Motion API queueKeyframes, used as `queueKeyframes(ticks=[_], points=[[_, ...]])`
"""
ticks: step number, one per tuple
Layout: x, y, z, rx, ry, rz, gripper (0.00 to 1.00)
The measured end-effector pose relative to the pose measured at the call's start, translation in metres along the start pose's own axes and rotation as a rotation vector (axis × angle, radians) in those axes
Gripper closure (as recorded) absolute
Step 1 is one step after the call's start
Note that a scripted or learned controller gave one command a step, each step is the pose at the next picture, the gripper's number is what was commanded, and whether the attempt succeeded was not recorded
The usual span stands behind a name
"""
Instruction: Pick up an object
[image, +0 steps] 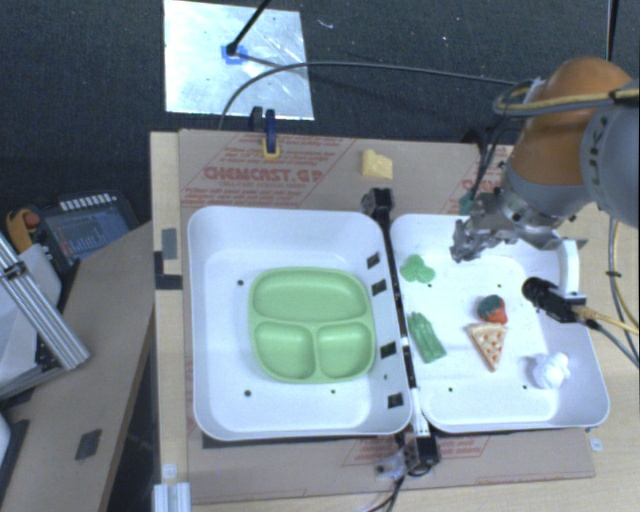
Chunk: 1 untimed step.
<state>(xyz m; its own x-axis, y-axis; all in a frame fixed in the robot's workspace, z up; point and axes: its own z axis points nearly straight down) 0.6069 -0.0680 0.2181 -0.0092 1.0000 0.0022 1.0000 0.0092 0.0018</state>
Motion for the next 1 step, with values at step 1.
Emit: queueKeyframes(ticks=[1], points=[[0.0591,-0.0133,-0.0102,0.000,0.000,-0.001,1.00]])
